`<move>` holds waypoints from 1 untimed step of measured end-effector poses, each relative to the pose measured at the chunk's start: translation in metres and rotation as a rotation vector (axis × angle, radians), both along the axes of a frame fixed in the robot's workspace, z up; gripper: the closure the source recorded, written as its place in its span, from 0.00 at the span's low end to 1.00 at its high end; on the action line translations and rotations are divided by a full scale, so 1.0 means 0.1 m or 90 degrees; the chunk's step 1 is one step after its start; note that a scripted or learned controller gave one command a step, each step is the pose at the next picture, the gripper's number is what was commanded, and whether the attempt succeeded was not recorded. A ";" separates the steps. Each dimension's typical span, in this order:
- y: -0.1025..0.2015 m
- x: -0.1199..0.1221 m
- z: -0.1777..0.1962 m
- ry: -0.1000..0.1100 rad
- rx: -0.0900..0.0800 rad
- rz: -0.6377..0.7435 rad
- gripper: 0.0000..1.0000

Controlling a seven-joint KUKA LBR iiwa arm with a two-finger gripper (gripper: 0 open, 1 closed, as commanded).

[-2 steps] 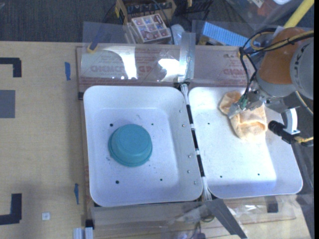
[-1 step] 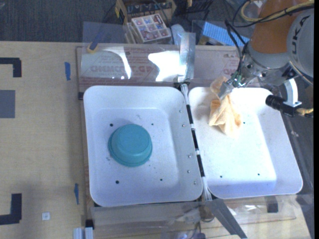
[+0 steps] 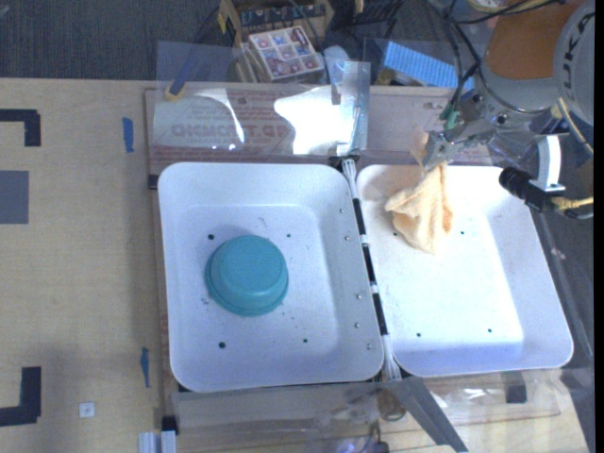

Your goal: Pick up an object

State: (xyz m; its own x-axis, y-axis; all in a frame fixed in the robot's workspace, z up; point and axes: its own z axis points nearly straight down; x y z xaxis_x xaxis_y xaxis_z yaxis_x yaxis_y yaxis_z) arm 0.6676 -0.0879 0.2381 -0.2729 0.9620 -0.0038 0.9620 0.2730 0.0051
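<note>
While the arm reaches in from the upper right of the frame, its gripper (image 3: 436, 151) sits at the top edge of the right bin (image 3: 528, 347), with a pale yellow cloth (image 3: 423, 208) hanging from its tip. The cloth's top corner is drawn up into a narrow peak right at the fingertips and the rest drapes down and spreads over the bin floor, which suggests the jaws are closed on that pinched corner and carrying part of its weight; the lower folds appear to touch the bin. A soft cloth is probably gripped by a corner because a pinch of fabric is all two narrow fingers can take. In the left bin (image 3: 179, 347) a teal bowl (image 3: 247, 274) lies upside down near the middle, well apart from the gripper and untouched. Above the bins, at upper centre, a clear sheet over a board carries reddish lettering, but glare washes it out and I cannot read it. On the arm's housing at the far upper right a few dark letters show, seemingly part of the maker's name.
</note>
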 end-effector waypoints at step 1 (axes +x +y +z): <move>-0.19 -0.01 -0.51 0.004 0.001 -0.040 1.00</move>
